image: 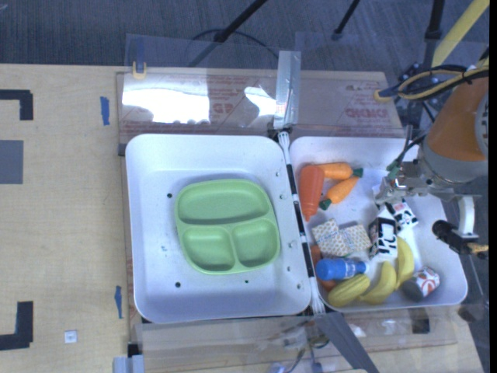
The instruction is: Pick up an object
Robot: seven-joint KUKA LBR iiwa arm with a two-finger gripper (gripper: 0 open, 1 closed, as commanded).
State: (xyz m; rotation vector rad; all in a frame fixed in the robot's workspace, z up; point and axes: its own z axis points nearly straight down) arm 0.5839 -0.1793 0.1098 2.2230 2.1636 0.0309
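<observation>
My gripper [391,191] hangs over the right bin [458,286], near its right side, below the arm's orange band. Just under it lies a black-and-white toy [384,237], whose upper end meets the gripper's tip. Whether they touch is unclear. Around it in the bin lie two orange carrots [338,171], a red-orange vegetable [311,190], two waffle-patterned crackers [332,238], a blue bottle [335,269], yellow bananas [379,280] and a small can [422,284].
The left bin [147,169] holds a green divided plate [227,224]. A clear plastic wall [202,92] stands behind both bins. A metal divider [297,208] separates them. Black tripod legs cross the dark floor at the back.
</observation>
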